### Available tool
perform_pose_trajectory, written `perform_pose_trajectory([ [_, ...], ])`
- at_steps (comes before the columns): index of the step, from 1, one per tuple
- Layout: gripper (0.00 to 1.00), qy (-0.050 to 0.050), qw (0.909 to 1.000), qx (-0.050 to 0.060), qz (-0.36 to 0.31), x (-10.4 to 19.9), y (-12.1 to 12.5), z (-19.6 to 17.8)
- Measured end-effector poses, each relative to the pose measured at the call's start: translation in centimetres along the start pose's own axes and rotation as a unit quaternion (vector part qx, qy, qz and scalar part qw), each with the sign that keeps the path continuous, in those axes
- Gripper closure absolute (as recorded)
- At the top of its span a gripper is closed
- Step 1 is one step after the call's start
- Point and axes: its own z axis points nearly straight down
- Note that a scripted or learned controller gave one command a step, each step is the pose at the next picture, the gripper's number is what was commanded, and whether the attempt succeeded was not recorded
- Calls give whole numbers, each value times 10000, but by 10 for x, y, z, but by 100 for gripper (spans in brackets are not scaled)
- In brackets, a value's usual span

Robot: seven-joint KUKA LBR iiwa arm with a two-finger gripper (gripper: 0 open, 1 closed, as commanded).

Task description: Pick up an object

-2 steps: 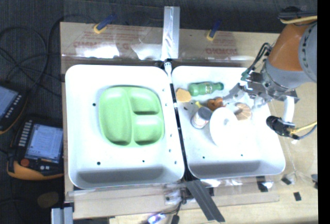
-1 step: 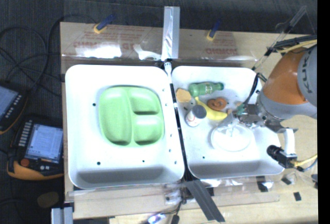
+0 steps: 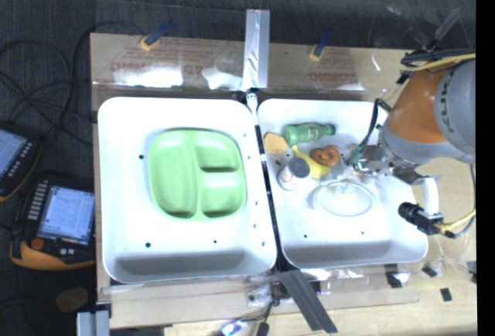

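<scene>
Bins sit side by side on the bench, and reading from the near rim toward the far one gives the layout. At the near side, the left bin (image 3: 124, 249) and right bin (image 3: 340, 245) show bare white floor. Farther in, the left bin carries a green divided tray (image 3: 193, 172) lying flat in its middle. In the right bin, a clear round lid-like ring (image 3: 343, 199) lies on the floor, hard to make out against the white. Beyond it a cluster gathers against the centre divider: a small grey and white piece (image 3: 292, 169), a yellow object (image 3: 309, 164), an orange-brown toy (image 3: 326, 156), a tan piece (image 3: 274, 143), and, farthest, a green bottle (image 3: 308, 131) lying on its side.

The gripper (image 3: 363, 160) hangs at the right side of that bin, below the orange band of the arm (image 3: 421, 114). Nothing is visibly between its fingers, and I cannot tell whether it is spread or closed.

The relation that counts: the cluster lies just to the view's left of the gripper, the orange-brown toy nearest and close beside it. The bottle's long axis runs left to right across the view, so a grasp there would likely need the fingers spanning it near to far.
</scene>
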Motion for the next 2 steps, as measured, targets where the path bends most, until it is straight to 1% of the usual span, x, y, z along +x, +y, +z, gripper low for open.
perform_pose_trajectory([
  [1,100,-1,10000,-55,2,0,4,-12],
  [2,100,19,9896,66,-1437,24,28,-97],
])
